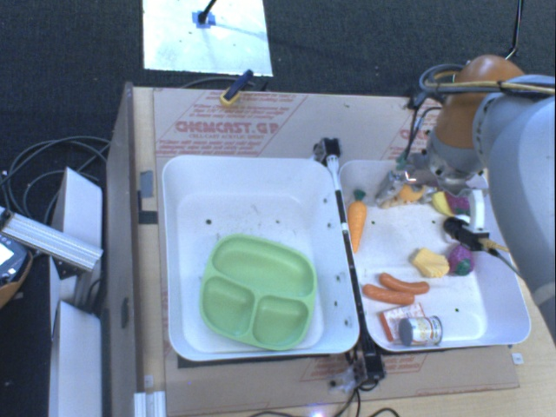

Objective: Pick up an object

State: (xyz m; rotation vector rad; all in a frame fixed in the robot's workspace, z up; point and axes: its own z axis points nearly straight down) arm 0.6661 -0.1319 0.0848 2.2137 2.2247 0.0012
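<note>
My gripper (395,183) hangs low over the far left corner of the right bin (504,320). It is just above a tan-yellow toy (407,195) that lies on the bin floor. An orange carrot (356,220) lies to its left along the divider. A yellow piece (442,203) and a magenta piece (459,203) sit to its right, partly under the wrist. Nearer the front lie a yellow wedge (430,262), a purple toy (461,259), two orange sausages (398,288) and a small jar (419,329) on its side.
The left bin (187,233) holds a green divided plate (258,292) at its front. A black-handled clip (328,150) sits at the top of the divider between the bins. The grey arm (517,137) covers the right bin's far right corner.
</note>
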